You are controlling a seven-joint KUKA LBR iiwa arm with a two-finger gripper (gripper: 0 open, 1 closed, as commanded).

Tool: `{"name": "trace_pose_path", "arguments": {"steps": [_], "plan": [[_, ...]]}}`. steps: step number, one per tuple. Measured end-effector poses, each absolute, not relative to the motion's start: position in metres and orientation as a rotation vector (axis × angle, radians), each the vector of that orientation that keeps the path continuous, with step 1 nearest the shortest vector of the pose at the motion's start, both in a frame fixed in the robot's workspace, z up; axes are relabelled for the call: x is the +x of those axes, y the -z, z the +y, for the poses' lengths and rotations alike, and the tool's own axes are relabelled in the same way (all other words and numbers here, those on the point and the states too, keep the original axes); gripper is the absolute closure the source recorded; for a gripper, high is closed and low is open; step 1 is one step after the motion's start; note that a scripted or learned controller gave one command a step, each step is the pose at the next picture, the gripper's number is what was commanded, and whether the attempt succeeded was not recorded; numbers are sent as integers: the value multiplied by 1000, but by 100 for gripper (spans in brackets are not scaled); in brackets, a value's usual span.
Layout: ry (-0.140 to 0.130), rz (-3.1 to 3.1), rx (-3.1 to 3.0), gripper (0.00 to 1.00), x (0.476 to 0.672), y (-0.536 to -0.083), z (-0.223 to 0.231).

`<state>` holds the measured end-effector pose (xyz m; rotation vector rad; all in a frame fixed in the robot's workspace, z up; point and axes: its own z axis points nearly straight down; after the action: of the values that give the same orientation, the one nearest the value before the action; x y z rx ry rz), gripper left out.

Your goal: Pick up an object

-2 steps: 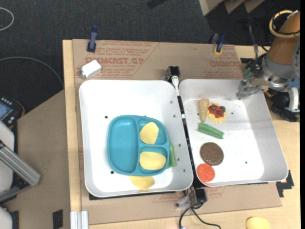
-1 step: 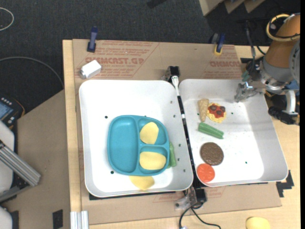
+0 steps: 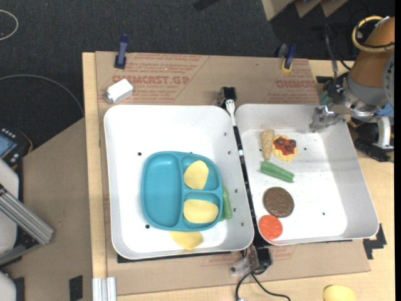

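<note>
Honestly, you cannot tell the gripper's point(image 3: 321, 119) state as it hangs over the right bin's point(image 3: 351, 168) far corner. The green bean pod point(image 3: 277, 171) mid-bin, beside the pizza slice point(image 3: 280, 146), looks light, stiff and slick; pinch across its narrow middle.

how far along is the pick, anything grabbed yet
Nothing looks picked yet. The tool sits at the right bin's top edge, apart from the toys. The green piece, brown disc, orange disc and pizza slice lie on the bin floor. Left: reach one, grasp and lift it.
</note>
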<state>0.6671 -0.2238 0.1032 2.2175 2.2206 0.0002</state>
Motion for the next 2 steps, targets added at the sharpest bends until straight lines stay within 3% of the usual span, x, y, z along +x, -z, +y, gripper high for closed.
{"name": "trace_pose_path", "arguments": {"steps": [1,2], "plan": [[3,2224,2220,100,666,-84,-223],[-2,2219,2218,100,667,-99,-224]]}}
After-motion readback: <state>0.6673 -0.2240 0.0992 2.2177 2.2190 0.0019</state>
